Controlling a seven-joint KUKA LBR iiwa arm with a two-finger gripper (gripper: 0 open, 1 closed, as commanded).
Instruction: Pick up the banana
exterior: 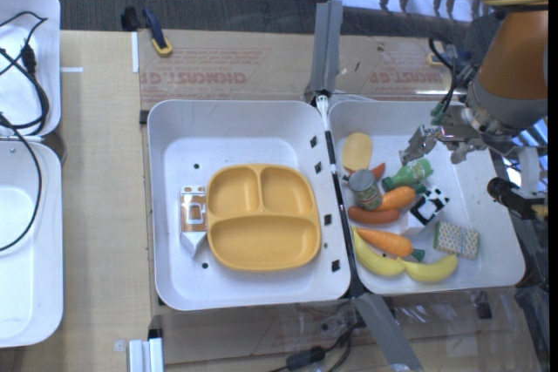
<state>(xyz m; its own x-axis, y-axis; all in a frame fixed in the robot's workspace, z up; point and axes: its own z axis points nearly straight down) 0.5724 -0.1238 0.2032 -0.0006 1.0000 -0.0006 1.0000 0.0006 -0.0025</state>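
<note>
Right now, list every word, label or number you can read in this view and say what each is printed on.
Red print on the cardboard sheet behind the bins: upside down and mirrored, blurred; no word can be made out for certain.
Label on the can in the right bin: too small to read.
Orange pattern on the small white box in the left bin: no readable text.
Nothing readable on the banana.

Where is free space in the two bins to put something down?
Left bin: bare floor behind the tray, toward the far wall. Right bin: a bare strip along its right wall. Crowded: around the banana, carrots and can.
</note>
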